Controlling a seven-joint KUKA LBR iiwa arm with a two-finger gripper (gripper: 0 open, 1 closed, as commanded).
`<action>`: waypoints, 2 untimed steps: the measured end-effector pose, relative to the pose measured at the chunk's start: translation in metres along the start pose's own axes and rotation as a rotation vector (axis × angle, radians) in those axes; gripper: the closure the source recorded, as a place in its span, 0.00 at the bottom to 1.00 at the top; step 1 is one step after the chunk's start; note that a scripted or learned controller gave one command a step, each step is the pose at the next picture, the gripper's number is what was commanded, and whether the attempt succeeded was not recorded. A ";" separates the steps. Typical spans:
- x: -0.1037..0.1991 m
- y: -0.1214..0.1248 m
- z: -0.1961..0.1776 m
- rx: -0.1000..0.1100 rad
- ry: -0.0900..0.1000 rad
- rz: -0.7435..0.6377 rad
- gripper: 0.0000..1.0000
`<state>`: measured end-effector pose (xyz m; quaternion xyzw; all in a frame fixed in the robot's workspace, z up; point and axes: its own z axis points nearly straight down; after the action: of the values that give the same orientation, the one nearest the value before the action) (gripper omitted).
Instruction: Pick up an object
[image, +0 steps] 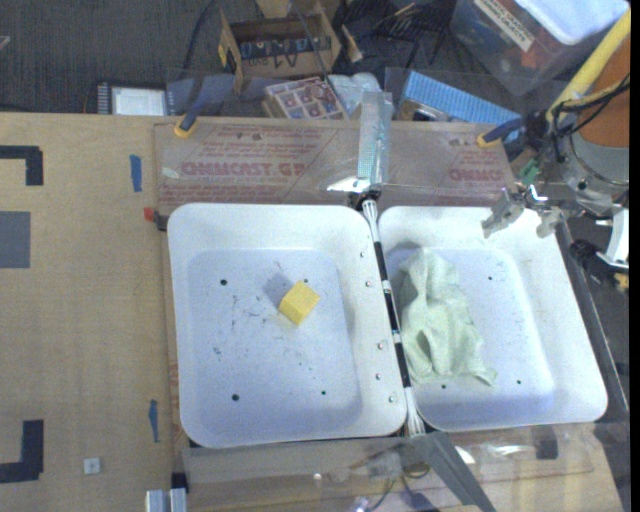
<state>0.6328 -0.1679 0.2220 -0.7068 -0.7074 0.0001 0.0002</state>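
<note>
A small yellow block (298, 302) lies near the middle of the left bin (200, 250). A crumpled pale green cloth (437, 320) covers the left part of the right bin (560, 330). My gripper (521, 221) hangs over the far right corner of the right bin, well above and to the right of the cloth. It stands open with nothing between its fingers (496, 222).
The two bins meet at a raised seam (385, 300). A cardboard sheet (250, 165) and a clear upright strip (372, 140) lie behind them. Boxes and cables clutter the back. A wooden bench top (80, 300) spreads to the left.
</note>
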 end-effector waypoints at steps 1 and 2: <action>-0.002 -0.087 0.020 0.000 0.000 -0.545 0.00; 0.023 -0.153 0.016 -0.001 0.000 -0.976 0.00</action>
<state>0.4796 -0.1454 0.2064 -0.2927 -0.9562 -0.0003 0.0001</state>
